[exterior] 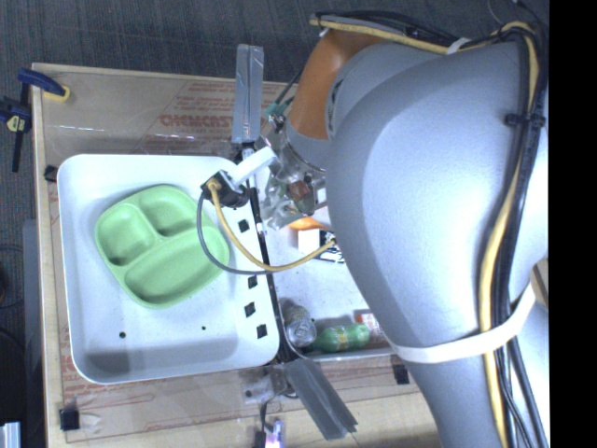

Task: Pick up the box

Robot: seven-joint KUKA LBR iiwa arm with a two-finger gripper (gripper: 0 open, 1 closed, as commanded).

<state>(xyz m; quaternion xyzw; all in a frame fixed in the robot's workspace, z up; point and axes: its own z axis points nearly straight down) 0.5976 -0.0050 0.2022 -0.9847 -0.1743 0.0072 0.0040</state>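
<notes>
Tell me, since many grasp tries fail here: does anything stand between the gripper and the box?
Nothing visible does. The gripper is low in the right bin, right above the orange-and-white box. The can and green bottle lie apart, toward the near edge.

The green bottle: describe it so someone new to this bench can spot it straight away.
Start at the right white bin, mostly covered by the grey arm. Along its near wall, the green bottle lies on its side. A crumpled silver can lies just left of it; the bottle is the long green one.
</notes>
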